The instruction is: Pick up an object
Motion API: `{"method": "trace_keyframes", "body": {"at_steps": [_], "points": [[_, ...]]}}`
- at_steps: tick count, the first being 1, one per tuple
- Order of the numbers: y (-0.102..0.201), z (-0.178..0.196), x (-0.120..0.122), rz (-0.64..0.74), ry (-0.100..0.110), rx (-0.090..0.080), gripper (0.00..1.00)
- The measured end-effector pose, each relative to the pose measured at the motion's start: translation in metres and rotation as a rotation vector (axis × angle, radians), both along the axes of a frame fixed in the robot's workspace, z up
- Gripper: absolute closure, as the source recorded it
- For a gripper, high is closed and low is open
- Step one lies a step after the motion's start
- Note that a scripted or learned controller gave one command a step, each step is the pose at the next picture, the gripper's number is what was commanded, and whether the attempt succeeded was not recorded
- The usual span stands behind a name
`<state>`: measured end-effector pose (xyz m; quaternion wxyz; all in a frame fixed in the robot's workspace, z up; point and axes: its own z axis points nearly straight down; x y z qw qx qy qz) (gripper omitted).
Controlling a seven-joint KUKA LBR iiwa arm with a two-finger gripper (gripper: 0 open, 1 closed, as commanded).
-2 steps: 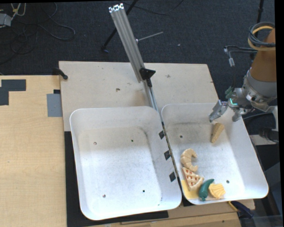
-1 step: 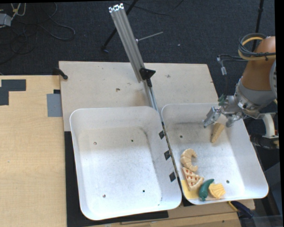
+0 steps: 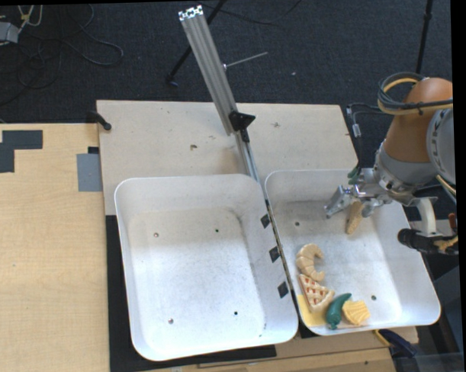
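My gripper [image 3: 356,205] hangs over the upper middle of the right bin [image 3: 404,290], below the arm's orange band. A small tan stick-shaped piece [image 3: 353,220] points down from between its fingers, and the gripper looks shut on it, just above the bin floor. Lower in the same bin, along its left wall, lie a pale croissant-like toy [image 3: 312,259], a red-and-cream wedge [image 3: 316,292], a green pepper-like toy [image 3: 336,308] and a yellow ridged toy [image 3: 357,313].
The left bin [image 3: 143,223] sits beside the right one, with a raised divider with black clips [image 3: 271,241] between them. A slanted aluminium post [image 3: 214,75] rises behind the bins. A wooden table [image 3: 45,257] lies to the left.
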<state>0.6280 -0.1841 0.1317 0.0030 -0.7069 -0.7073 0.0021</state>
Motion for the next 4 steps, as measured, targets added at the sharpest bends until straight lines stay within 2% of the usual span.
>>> {"method": "trace_keyframes", "body": {"at_steps": [1,2,3,4], "points": [[-0.001,-0.033,0.005,0.001,-0.019,-0.008,0.00],[-0.001,-0.021,0.006,0.001,-0.022,-0.008,1.00],[0.000,0.029,-0.003,-0.003,-0.010,-0.002,1.00],[0.002,0.075,-0.009,0.000,-0.010,-0.002,1.00]]}}
